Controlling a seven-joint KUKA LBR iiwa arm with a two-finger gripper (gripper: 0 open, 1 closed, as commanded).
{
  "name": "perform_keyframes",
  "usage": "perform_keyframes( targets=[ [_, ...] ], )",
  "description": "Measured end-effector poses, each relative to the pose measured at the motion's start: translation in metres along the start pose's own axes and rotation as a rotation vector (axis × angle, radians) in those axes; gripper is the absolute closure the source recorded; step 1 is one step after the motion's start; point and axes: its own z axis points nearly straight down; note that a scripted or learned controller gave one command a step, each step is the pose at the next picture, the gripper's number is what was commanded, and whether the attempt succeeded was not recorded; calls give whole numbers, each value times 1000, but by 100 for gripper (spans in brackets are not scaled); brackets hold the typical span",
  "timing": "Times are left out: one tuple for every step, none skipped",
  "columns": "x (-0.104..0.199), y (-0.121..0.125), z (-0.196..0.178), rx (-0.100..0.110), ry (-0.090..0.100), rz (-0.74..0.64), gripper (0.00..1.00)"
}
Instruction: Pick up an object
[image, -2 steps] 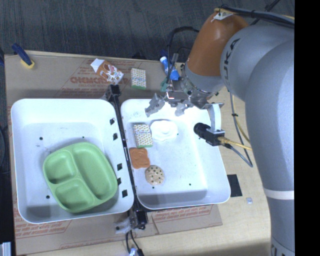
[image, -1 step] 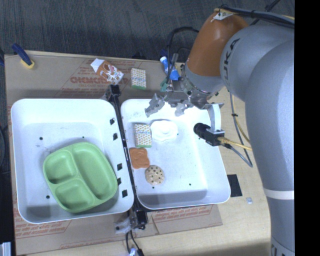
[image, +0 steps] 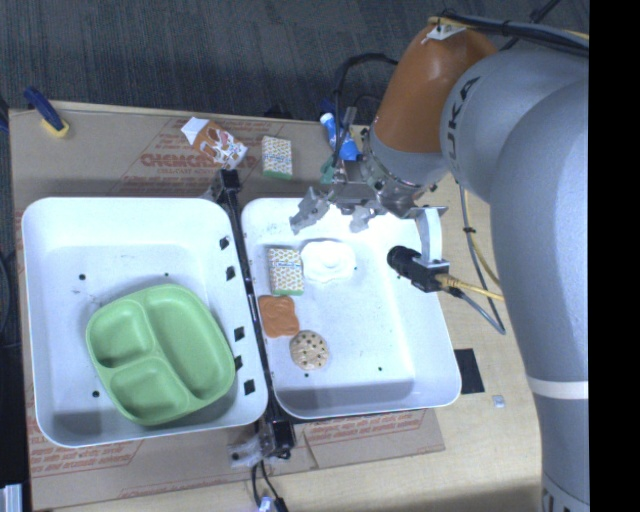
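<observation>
The right bin (image: 420, 345) holds several small items: a white lump (image: 329, 262), a green-patterned packet (image: 285, 269), an orange-brown piece (image: 279, 316) and a round speckled cookie (image: 309, 350). My gripper (image: 335, 214) hangs over the bin's far edge, just above and behind the white lump. Its fingers (image: 308, 209) are spread open with nothing between them. The grey arm with its orange band (image: 430, 75) comes in from the right and covers the bench's right side.
The left bin (image: 50, 250) contains a green divided plate (image: 160, 352). Behind the bins, on the cardboard, lie a snack wrapper (image: 213, 143), a small patterned packet (image: 277, 157) and a blue-and-yellow tool (image: 45, 110). Black clips (image: 231, 190) join the bins along their shared rim.
</observation>
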Motion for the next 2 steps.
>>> perform_keyframes(
  targets=[
    [0,0,0,0,0,0,0],
    [0,41,-61,-3,0,0,0]
  ],
)
